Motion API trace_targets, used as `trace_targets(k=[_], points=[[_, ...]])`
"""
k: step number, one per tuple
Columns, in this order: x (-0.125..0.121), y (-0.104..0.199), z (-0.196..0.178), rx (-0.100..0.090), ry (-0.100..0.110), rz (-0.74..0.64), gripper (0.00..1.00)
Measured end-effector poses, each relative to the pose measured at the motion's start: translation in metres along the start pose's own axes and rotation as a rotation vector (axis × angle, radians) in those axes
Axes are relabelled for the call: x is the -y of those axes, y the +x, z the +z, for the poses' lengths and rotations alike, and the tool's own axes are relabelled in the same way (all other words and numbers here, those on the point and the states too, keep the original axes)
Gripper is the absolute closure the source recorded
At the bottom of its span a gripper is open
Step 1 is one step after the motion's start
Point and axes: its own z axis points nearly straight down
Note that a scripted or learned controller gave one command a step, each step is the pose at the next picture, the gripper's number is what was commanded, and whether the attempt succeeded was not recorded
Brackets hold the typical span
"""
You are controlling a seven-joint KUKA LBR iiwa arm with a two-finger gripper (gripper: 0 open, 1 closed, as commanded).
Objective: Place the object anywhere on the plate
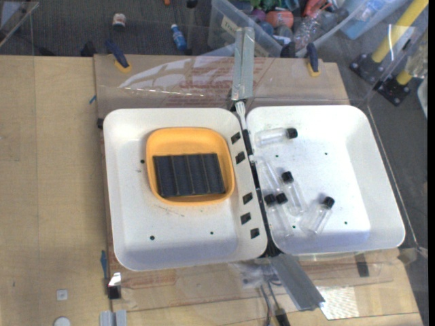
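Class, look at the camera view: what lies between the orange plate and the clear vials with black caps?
The raised divider where the two white bins meet, carrying a row of small black tabs, separates the orange plate from the clear black-capped vials.

Layout: two bins side by side on the bench.
A plate (190, 165) is set in the left bin (129, 223), with a ridged block (189, 175) laid on it. Several capped vials (289, 189) are scattered in the right bin (360, 182), mostly toward its left half. A tub of clutter (299, 5) is placed behind the bins.
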Motion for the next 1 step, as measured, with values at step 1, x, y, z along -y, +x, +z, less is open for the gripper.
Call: trace_targets(k=[1], points=[[0.0030,-0.0019,0.0001,0.001,-0.001,0.050,1.00]])
